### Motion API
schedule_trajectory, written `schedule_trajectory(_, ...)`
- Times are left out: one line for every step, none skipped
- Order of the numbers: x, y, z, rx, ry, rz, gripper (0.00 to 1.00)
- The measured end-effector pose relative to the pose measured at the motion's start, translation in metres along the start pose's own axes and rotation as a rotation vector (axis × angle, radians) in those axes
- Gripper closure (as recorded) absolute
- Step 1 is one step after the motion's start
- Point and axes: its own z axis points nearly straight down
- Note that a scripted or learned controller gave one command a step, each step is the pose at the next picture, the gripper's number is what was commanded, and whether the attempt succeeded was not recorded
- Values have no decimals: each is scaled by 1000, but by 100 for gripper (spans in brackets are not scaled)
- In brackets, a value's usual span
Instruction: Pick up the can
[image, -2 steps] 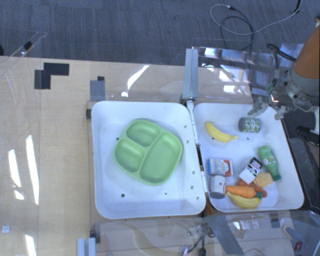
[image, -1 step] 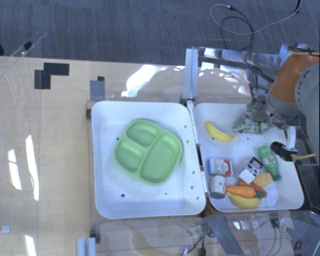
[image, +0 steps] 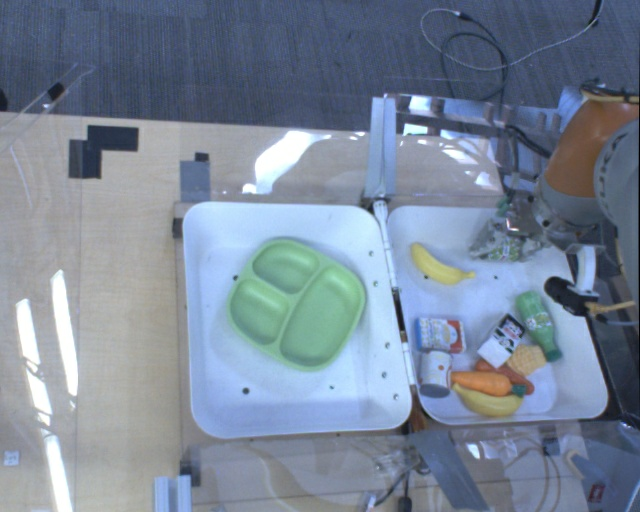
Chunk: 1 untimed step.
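Observation:
The can (image: 435, 371) is small and silver-white, with a dark top. It stands in the right bin (image: 596, 400), close to that bin's left wall and near the front. A carrot (image: 483, 382) touches its right side and a small printed carton (image: 439, 333) sits just behind it. My gripper (image: 514, 228) hangs at the back of the right bin, far from the can, above a crumpled silvery packet (image: 497, 246). Behind the gripper rises the grey arm with its orange band (image: 590, 140).
The left bin (image: 210, 400) holds a green divided plate (image: 297, 303). In the right bin lie a banana (image: 440, 266), a second banana (image: 489, 403) at the front, a green bottle (image: 538, 325), a small white box (image: 501, 342) and a cracker (image: 529, 358).

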Motion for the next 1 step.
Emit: schedule_trajectory(1, 2, -12, -7, -2, -5, 100)
